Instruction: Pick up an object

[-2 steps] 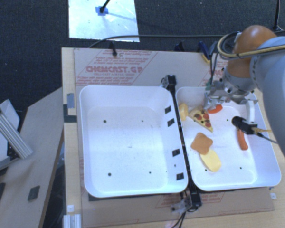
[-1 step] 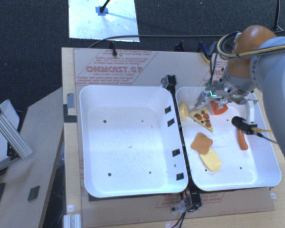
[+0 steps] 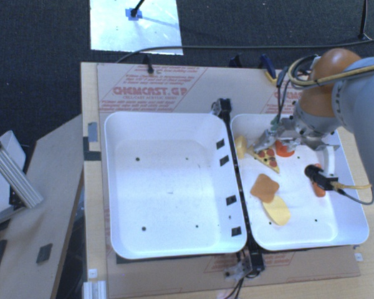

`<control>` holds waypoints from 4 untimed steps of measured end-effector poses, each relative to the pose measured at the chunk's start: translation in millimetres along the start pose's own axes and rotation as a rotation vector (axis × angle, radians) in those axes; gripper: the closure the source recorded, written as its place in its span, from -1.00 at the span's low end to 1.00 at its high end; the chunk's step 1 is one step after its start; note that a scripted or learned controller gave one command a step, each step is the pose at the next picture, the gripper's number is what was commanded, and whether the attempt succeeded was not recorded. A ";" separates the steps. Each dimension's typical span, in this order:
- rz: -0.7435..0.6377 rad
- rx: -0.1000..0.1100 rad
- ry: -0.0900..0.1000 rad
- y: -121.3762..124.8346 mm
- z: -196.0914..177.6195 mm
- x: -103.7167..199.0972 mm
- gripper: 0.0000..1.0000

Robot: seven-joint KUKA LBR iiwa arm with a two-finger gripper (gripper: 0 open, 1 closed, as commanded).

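The pale yellow slice (image 3: 277, 212) lies untouched while the gripper (image 3: 269, 143), jaw state unclear, hovers over the pizza slice (image 3: 267, 160), needing descent.

Left bin (image 3: 168, 185): you see plain white.
Right bin (image 3: 311, 226): white.
Pizza slice (image 3: 267, 159): yellow, red dots.
Toast piece (image 3: 264, 187): orange-brown.
Oval piece (image 3: 277, 212): pale yellow.
Arm (image 3: 355, 98): grey, orange band.

A robotics lab — taped white bins (image 3: 168, 185) on a cable-strewn bench (image 3: 168, 83), dark carpet.
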State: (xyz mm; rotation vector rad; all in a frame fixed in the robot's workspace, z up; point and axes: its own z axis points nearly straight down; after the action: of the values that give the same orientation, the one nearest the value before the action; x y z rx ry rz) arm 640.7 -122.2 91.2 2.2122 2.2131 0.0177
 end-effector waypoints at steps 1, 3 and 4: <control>-0.005 0.011 0.003 16.6 0.4 -3.0 -1.00; -0.008 0.003 0.000 18.8 -12.3 -3.0 -1.00; 0.000 -0.007 -0.002 -0.5 -1.5 -1.2 -1.00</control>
State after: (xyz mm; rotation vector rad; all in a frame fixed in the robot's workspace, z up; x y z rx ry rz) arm 640.2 -123.4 92.7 2.2076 2.2080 0.0235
